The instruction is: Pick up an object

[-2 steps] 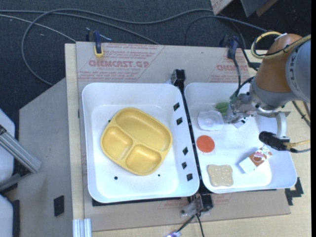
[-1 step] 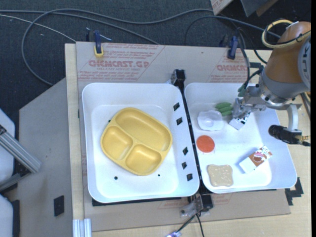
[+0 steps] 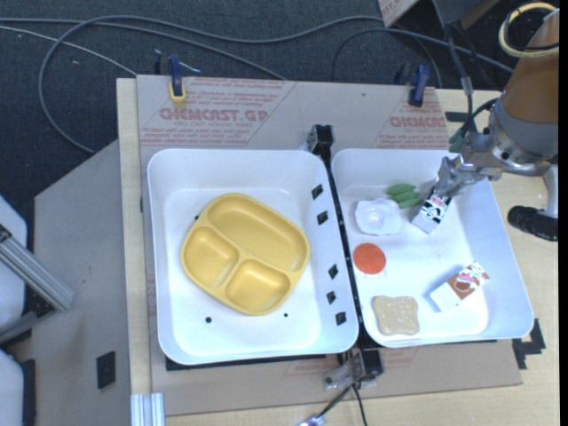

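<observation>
Logging from the camera view: gripper (image 3: 441,195) low over the right bin (image 3: 506,264), upper area; small black-and-white carton (image 3: 430,213) touching it, just below-left of the tips, long axis slanting along the fingers; whether the fingers are apart or clamped on it I cannot tell; green pod (image 3: 404,193) just left; I judge the carton the nearest pick.
</observation>
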Tool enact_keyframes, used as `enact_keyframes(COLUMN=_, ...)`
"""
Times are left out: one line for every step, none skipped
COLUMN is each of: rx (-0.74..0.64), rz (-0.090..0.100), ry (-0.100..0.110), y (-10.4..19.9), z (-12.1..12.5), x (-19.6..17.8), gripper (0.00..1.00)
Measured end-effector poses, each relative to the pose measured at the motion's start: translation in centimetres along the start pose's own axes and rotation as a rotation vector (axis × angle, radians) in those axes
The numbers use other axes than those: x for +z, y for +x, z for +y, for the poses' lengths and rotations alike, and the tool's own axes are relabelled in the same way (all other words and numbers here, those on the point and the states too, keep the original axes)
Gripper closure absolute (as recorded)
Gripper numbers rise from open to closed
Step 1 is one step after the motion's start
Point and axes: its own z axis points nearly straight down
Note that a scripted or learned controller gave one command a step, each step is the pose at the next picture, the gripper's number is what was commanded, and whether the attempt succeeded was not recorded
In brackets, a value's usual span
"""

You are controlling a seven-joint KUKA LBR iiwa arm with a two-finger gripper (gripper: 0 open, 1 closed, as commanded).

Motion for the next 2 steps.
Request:
enact_keyframes(rx=0.000, rz=0.001, ry=0.004, y=0.0, z=0.1, x=-2.4, gripper=1.00)
enact_keyframes(rx=-0.005, rz=0.003, ry=0.005, y=4.9, z=1.8, x=-3.0, gripper=1.00)
